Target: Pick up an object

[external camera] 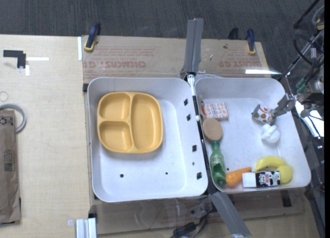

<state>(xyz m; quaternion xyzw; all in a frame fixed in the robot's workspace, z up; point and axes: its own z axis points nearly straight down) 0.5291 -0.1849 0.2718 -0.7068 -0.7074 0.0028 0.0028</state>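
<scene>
Nearest you: milk carton (268, 179), banana (273, 163), carrot (238, 176) in the right bin (247, 95). Gripper (274, 112) seems to pinch a small printed packet (262, 113) between narrow fingers near the bin's right wall.

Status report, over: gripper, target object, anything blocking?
Gripper at right bin's far right edge, over small wrapped packet. Grip unconfirmed. White crumpled item beside it.

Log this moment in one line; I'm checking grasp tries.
tool: right bin, far-right | at: small packet | grip: unclear | yellow tray: left bin
</scene>
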